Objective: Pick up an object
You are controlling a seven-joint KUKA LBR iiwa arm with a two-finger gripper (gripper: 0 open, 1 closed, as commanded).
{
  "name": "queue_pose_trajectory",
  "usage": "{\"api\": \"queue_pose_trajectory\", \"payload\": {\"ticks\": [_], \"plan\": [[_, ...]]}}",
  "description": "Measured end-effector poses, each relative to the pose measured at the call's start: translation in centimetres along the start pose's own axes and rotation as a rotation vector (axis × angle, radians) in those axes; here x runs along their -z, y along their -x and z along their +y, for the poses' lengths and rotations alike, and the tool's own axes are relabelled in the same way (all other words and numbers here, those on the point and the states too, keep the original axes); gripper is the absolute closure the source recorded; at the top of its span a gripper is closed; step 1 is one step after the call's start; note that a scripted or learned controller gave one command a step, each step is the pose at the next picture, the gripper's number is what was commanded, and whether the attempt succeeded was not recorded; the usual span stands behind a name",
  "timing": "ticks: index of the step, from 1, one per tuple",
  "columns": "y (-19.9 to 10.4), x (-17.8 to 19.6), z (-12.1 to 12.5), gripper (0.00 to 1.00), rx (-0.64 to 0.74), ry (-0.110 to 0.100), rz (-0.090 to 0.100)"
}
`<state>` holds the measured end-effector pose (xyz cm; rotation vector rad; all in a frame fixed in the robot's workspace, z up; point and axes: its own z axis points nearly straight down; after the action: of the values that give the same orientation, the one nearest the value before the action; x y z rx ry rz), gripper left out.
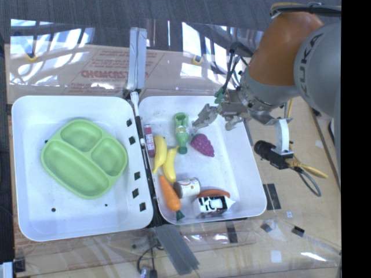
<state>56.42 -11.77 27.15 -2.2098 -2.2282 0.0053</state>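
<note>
Two white bins sit side by side; the right bin [246, 155] holds the toys, and the gripper [219, 117] hangs over its far edge with nothing between its spread fingers [204, 117]. Purple grapes [203, 145] lie just beside and toward the near side of those fingertips, apart from them. A green bottle [181, 132] lies near that bin's left edge, with bananas [164, 158], a carrot [170, 196] and a can [188, 187]. A green divided plate [84, 158] rests in the left bin [29, 213].
</note>
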Motion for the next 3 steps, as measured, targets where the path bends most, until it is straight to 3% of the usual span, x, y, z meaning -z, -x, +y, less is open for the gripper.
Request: {"api": "queue_pose_trajectory", "payload": {"ticks": [1, 2, 3], "plan": [[-0.48, -16.89, 1.47, 0.00, -0.025, 0.000, -0.001], [-0.52, -15.95, 1.46, 1.00, -0.019, -0.002, -0.001], [-0.53, -15.95, 1.47, 0.00, -0.019, -0.002, -0.001]]}}
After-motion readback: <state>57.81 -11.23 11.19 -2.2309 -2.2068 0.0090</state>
